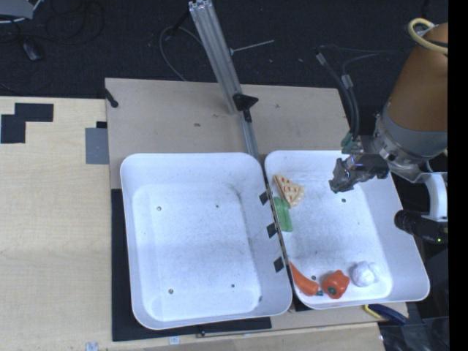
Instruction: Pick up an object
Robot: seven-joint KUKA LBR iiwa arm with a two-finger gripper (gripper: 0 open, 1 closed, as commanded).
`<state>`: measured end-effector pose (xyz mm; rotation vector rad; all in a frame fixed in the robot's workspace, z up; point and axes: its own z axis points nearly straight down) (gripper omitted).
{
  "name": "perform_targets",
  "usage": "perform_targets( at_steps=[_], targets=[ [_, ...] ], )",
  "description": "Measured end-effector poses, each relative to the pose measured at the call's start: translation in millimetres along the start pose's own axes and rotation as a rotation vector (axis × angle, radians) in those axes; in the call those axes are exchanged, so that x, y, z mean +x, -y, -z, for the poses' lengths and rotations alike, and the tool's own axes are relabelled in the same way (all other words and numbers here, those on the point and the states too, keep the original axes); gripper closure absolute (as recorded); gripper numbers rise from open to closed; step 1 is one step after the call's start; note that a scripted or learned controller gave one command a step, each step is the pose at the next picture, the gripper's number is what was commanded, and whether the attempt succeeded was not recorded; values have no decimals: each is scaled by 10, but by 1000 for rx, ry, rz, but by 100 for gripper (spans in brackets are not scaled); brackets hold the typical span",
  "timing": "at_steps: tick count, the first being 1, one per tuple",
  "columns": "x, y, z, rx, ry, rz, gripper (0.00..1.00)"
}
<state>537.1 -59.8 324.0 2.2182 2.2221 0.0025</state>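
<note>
Candidate objects all lie in the right bin (380, 218), which serves as the reference for this report. A waffle-patterned wedge (289, 189), tan with a reddish edge, rests against the bin's left wall in its upper part. A green block (283, 216) lies just below the wedge, also against that left wall and touching or nearly touching the wedge's lower end. An orange carrot-shaped piece (305, 281) lies at the bin's lower left corner, slanted along the wall. A red pepper-shaped piece (336, 284) sits just to the right of the carrot piece on the bin's lower floor. A white rounded object (363, 273) sits just beside the pepper piece, toward the bin's lower right corner; its exact kind cannot be told.

The gripper (344, 179) stands over the upper middle of the right bin, well apart from the three items along the lower edge and to the right of the wedge with bare floor between them. The fingers appear dark and bunched together; whether they are parted or closed cannot be told from this angle, and nothing is seen between them.

The arm (418, 97) enters above the bin's upper right corner, its orange band uppermost and grey section below.

The left bin (146, 196) adjoins the right bin's left wall, joined by dark clips. An aluminium rail (218, 53) slants up and away from the junction of the two bins, over the bench (168, 115).
</note>
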Motion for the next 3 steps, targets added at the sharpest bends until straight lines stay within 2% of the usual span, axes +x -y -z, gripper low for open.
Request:
perform_targets(
  at_steps=[1,2,3],
  targets=[
    [292,-332,6,4,0,-1,100],
    [647,-470,31,3,0,0,100],
    [1167,-307,-46,4,-1,1,100]
  ],
)
